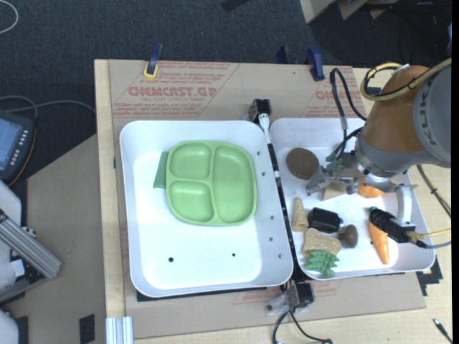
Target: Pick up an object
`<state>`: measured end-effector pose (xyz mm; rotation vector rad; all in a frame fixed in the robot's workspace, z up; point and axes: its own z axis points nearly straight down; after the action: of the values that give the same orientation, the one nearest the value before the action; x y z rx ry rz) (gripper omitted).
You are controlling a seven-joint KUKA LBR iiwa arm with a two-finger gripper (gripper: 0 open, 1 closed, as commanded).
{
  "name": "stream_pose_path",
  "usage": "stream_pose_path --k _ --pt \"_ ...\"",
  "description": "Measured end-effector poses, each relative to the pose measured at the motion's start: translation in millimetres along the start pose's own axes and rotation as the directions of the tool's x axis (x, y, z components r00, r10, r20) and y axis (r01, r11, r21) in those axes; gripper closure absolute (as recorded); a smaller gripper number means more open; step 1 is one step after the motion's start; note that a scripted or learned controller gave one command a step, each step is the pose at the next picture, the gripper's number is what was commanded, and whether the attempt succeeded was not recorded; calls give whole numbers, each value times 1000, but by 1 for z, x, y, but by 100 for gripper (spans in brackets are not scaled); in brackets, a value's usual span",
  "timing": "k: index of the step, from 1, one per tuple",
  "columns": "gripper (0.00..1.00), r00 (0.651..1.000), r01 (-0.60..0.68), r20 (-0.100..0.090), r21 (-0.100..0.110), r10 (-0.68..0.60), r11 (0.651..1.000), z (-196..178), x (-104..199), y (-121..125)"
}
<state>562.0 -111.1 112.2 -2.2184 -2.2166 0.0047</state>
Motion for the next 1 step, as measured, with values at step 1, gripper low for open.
stream_pose_path --k 1 --pt "0 1000 -1 6 -10 1 1000 25 -2 2"
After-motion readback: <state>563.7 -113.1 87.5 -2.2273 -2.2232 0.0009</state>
